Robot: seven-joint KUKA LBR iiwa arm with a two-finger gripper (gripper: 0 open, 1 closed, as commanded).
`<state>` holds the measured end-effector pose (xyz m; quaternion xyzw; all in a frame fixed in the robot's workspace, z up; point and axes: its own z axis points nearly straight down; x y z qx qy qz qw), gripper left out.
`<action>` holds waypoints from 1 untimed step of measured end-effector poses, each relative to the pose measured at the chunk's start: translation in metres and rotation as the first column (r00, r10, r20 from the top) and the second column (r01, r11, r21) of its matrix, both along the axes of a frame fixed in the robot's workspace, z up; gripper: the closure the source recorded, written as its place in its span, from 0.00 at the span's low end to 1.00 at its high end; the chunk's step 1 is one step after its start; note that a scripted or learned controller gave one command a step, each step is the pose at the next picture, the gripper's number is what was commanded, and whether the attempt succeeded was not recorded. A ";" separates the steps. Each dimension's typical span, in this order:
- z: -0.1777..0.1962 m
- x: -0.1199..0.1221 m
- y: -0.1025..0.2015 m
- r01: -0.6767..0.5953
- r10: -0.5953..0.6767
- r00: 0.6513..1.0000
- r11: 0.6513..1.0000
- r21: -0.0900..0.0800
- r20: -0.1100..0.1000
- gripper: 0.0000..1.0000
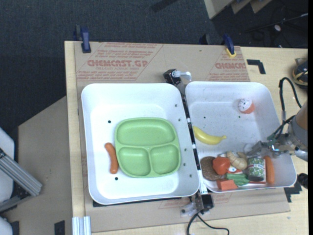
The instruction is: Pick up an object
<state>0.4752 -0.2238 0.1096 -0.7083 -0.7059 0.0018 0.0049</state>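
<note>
**Gripper at the Right Bin's Toy Cluster: Grasp Notes**

The gripper (261, 148) sits low over the right bin (230, 89), at the upper right edge of a pile of toy food in that bin's near corner. Whether it is spread or closed cannot be told from the camera view, and nothing can be seen held in it.

**Candidate objects.** The pile contains a red tomato-like piece (220, 165), a brown disc (208, 168), a pale knobbly piece (238, 159), a small printed can (255, 169), an orange carrot-like stick (269, 169) and an orange block (227, 184). These touch or overlap one another. A banana (209, 136) lies apart from the pile, near the bin's left wall. A small white and orange ball (245, 105) rests well apart, toward the far wall.

**Handling judgement.** All pieces appear to be light, rigid plastic with smooth surfaces, so slip is the main risk. Crowding within the pile may cause neighbours to shift or block a clean closure.

**Orientation.** The banana's long axis runs roughly left to right, tips upturned; grasp across its thick middle. The carrot-like stick points roughly near to far, beside the right wall; grasp across its midsection.

**Other contents.** The left bin (98, 131) holds a green divided plate (146, 147) and an orange sausage (112, 158) just beside it.
</note>
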 end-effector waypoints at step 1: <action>0.117 0.059 0.037 -0.011 0.011 1.000 1.000 -0.008 0.026 0.00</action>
